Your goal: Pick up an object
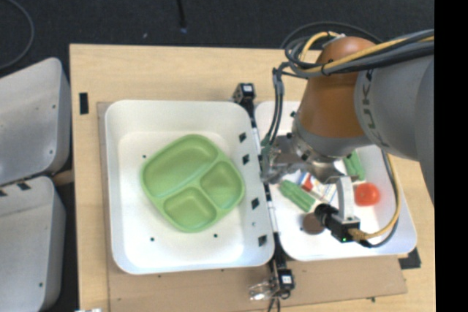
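Note:
My gripper [311, 175] hangs low over the right bin [387, 241], below the arm's orange band [333, 102]. Under and around it lie a green oblong object [296, 195], a small red and white item [308, 183], an orange-red object [366, 193] and a brown round object [314, 223]. Another green piece [355, 165] shows at the arm's right side. The arm hides much of the bin, and I cannot make out anything held.
The left bin [131, 245] holds a green divided plate [192, 183]. A ridge with black clips [257, 179] separates the two bins. Cables loop above the wrist [307, 47] and along the right bin's front [380, 230]. The wooden bench edge [88, 157] surrounds the bins.

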